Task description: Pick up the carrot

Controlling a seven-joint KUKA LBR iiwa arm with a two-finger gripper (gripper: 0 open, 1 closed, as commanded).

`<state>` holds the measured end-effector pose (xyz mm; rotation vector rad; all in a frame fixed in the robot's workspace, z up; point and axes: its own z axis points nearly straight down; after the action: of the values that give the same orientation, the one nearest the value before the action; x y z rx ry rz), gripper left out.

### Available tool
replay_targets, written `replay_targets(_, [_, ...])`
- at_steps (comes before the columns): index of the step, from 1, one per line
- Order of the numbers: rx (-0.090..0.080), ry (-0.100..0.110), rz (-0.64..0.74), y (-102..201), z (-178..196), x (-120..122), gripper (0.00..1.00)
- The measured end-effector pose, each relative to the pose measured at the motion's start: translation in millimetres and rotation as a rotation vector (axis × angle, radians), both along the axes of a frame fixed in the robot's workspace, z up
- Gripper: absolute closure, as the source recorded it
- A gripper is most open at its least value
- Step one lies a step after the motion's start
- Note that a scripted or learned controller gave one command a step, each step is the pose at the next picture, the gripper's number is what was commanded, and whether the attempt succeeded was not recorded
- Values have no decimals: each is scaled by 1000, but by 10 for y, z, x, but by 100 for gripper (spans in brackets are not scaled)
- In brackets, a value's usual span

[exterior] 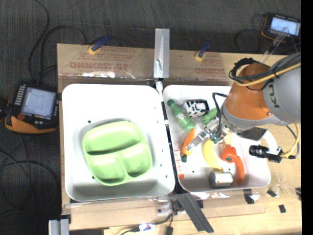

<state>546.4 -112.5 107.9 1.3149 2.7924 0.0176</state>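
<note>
camera view:
arm: reached in from the right over the right bin point(264, 177), orange band above the wrist.
gripper point(204, 137): low in the right bin, fingers set just beside the carrot's upper end; a narrow gap is seen between them, nothing is seen gripped.
carrot point(188, 142): lying slanted near the right bin's left wall, green tip toward the front, resting on the bin floor.
neighbours: green bottle point(180, 115) behind the carrot, banana point(211, 154) just to its right, orange-red tool point(232, 158) and metal can point(220, 178) further right.
left bin point(73, 131): green divided plate point(117, 152) inside, not involved.
step: judged as approach/alignment, grasp not yet made.
next move: fingers to be centred across the carrot, lowered, closed, then lifted; banana to be avoided.
</note>
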Motion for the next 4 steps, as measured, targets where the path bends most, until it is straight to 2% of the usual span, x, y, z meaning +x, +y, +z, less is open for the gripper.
replay_targets(1, [15, 55, -32, 528, 754, 64, 0])
replay_targets(2, [11, 58, 80, 419, 752, -552, 0])
replay_targets(3, [4, 47, 281, 1, -192, -267, 0])
replay_targets(4, [6, 38, 280, 16, -72, -238, 100])
